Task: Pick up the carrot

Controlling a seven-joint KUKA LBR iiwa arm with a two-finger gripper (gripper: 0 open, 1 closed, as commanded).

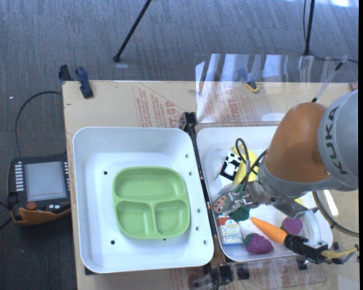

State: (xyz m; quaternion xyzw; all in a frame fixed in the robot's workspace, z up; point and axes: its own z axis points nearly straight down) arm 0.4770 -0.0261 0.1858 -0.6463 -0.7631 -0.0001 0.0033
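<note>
Bright, even overhead light fills the scene. Along the top edge, pale reflections of ceiling lamps streak the dark floor (169, 35). A clear panel (260, 83) behind the right bin (209, 139) catches whitish glare. The 2 white bins are close to overexposed, the left bin (91, 162) showing only soft grey shading on its inner walls. Shadows are faint and short. Small items in the right bin look slightly soft, and the whole picture is grainy.
</note>
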